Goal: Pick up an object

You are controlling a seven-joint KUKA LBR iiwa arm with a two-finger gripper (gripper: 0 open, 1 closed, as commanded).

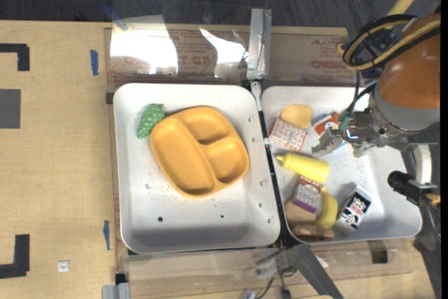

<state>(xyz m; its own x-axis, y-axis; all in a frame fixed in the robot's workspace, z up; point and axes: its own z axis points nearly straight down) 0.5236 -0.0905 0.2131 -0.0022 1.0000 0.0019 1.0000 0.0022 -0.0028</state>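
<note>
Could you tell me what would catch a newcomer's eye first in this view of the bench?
The big orange-yellow divided plastic plate in the left white bin, with a small green toy grape bunch at its upper-left edge. Then the right white bin, with its yellow mustard-style bottle, and the gripper above it.

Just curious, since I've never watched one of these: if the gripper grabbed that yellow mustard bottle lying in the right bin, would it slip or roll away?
The mustard bottle lies on its side and looks rounded, so a nudge could roll it. Its smooth, glossy plastic may slip between fingers. It is probably light.
</note>
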